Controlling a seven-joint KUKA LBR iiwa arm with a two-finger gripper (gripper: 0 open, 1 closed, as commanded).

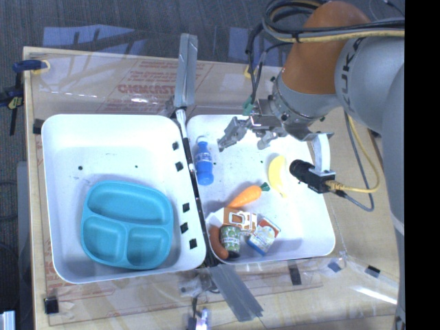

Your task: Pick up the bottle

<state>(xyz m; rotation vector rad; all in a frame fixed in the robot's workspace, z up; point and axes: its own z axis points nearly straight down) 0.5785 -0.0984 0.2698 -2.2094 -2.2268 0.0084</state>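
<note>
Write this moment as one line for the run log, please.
task: pick up bottle | gripper: above right bin, holds nothing | bottle: lying at right bin's left wall, not grasped | status: not done

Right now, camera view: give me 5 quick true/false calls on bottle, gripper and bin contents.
1. The blue bottle lies in the right bin, close to the divider between the bins. True.
2. The gripper holds the bottle. False: nothing sits between its fingers, and the bottle lies apart from it on the bin floor.
3. The blue sectioned tray is in the left bin. True.
4. The carrot rests on the blue tray. False: it lies in the right bin, near the middle.
5. The banana is in the left bin. False: it lies in the right bin, under the arm's wrist.
</note>
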